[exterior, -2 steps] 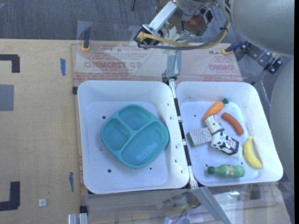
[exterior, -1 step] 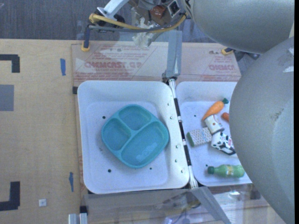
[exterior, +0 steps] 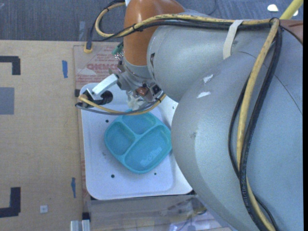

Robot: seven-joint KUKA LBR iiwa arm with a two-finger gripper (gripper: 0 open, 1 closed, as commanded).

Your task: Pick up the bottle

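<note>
Tool [exterior: 136,101] over blue divided tray [exterior: 138,144] — cardboard lettering [exterior: 98,66] unreadable

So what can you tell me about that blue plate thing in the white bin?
The turquoise plastic divided plate is a rounded tray with three compartments: two smaller ones toward the top and one larger below, split by raised ridges. It looks smooth and slightly shiny. It lies flat, face up and turned at a slant, on the floor of the shallow white bin. The big grey arm hides a little of its right edge, and the wrist hangs above its upper rim.
</note>
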